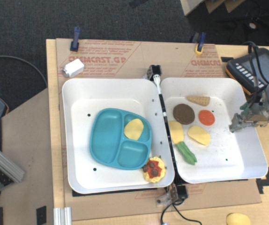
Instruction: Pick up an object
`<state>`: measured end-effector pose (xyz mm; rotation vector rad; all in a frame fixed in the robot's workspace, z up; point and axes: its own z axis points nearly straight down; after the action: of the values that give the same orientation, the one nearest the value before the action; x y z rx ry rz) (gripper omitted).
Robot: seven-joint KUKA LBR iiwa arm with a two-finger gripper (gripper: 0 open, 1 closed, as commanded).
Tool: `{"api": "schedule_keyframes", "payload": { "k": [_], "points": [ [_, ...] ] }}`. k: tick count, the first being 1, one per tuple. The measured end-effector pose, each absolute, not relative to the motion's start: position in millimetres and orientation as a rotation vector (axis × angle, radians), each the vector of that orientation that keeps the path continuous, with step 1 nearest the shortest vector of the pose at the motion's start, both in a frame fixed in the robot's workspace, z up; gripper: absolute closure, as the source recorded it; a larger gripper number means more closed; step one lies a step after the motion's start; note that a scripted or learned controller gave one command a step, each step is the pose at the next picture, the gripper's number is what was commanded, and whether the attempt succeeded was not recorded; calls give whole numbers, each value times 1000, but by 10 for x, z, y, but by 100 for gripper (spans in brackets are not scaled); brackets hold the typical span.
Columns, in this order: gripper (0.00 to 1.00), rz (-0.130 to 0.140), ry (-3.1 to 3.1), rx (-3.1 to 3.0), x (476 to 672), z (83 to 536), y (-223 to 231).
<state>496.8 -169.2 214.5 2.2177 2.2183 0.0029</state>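
The counter (pixel 125 55) is a cardboard-covered board carrying 2 shallow white bins side by side. The left bin (pixel 78 172) holds a teal divided plate (pixel 111 142) with a pale yellow piece (pixel 134 129) in its upper right compartment, and a red and yellow toy food (pixel 154 168) lying off the plate at the bin's lower right corner. The right bin (pixel 247 168) holds the loose things that the task could take: a brown disc (pixel 183 113), a yellow block (pixel 175 131) below it, a yellow wedge (pixel 199 135), a green pod (pixel 187 152), a red-orange round piece (pixel 206 118) and a tan cone (pixel 198 100) near the far wall.

The end effector (pixel 236 124) sits at the right bin's right wall, low over the rim, with nothing visibly between its fingers; how far apart they stand cannot be told from this view.

The relation that matters, as I judge it: every candidate lies to the view's left of the end effector, toward the bins' shared wall. The red-orange round piece is nearest, near and slightly up-view, with bare bin floor between. The yellow wedge is next, slightly down-view. The green pod's long axis runs diagonally, upper left to lower right; the cone's runs roughly left to right.
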Motion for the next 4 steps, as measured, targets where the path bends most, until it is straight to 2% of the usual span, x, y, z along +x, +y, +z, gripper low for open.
{"api": "schedule_keyframes", "payload": {
  "k": [1, 4],
  "points": [
    [100, -2, 2212, 2224, 4781, 2275, -2250],
    [100, 4, 2213, 2211, 4817, 2579, -2223]
  ]
}}
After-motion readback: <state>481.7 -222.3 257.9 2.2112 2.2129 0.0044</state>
